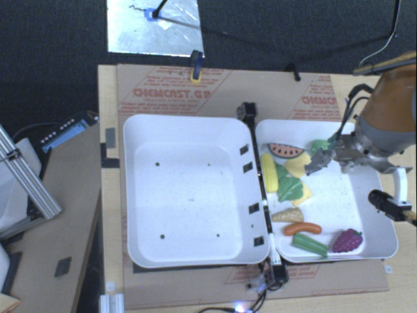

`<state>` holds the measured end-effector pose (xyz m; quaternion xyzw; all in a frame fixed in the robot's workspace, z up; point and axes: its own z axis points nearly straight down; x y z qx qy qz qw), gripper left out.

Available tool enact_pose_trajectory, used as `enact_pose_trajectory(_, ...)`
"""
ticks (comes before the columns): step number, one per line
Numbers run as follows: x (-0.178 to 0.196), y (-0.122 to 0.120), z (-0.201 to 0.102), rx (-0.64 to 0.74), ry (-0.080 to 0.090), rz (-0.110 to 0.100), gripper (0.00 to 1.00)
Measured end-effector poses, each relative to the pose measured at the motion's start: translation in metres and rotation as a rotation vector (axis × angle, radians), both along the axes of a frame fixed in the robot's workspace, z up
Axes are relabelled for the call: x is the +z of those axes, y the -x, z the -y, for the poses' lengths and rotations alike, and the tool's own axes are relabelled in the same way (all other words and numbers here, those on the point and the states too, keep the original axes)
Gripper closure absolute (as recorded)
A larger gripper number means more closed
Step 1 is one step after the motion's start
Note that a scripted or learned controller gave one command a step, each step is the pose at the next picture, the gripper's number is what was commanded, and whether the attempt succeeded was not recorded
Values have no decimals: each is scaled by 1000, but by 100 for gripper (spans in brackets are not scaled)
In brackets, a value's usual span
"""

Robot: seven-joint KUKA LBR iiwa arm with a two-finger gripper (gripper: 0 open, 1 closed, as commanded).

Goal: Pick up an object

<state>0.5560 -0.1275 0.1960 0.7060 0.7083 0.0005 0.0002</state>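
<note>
The grey arm, wearing its orange band above the wrist, is reaching in from the right over the right-hand white bin. Its pincer is hanging low above the upper part of that bin; whether it is spread or pressed together cannot be told here, and nothing is showing as pinched.

The toy foods are lying around and below the pincer. A watermelon slice is lying to its left, near the bin's upper edge. A pale yellow piece is sitting just beside the pincer on its left, and a green leafy piece is lying right at its upper side. Further left, a corn cob is lying along the bin's inner wall, with another green leafy piece next to it. Lower down, well apart from the pincer, a tan wedge, an orange sausage-shaped piece, a green pepper-like piece and a purple grape bunch are resting near the bin's lower edge.

The left-hand white bin is sitting far to the pincer's left on the worktop.
</note>
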Motion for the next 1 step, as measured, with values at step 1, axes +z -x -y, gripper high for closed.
enact_pose_trajectory(1, -117, -29, 1, 2, -1, -2, 0)
